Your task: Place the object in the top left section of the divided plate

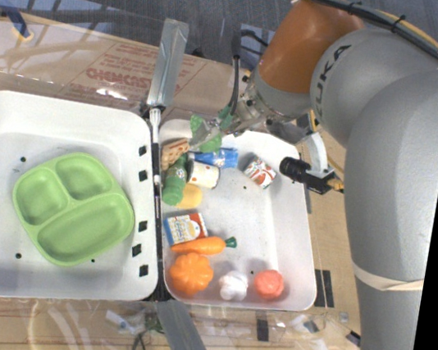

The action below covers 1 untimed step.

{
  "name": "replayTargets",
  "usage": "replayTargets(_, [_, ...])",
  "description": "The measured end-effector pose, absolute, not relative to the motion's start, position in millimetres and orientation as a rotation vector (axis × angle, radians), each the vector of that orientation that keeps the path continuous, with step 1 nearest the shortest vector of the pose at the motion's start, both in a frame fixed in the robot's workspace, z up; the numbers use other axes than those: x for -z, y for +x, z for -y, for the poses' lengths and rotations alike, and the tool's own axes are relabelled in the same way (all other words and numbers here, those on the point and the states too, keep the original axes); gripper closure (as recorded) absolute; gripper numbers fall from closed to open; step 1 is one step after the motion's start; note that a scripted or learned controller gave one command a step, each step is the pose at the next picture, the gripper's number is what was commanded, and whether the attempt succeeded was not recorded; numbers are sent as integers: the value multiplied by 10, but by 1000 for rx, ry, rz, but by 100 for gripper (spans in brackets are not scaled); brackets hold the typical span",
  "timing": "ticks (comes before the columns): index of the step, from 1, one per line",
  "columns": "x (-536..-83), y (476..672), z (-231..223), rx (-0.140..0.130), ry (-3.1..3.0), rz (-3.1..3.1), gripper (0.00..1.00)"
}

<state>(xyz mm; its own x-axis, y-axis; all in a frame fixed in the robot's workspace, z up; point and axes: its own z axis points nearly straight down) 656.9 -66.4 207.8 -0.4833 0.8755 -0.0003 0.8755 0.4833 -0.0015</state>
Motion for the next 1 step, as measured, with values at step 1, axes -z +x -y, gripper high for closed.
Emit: replayTargets(1, [-2079, 6570, 665, -2, -1597, 2705, 0])
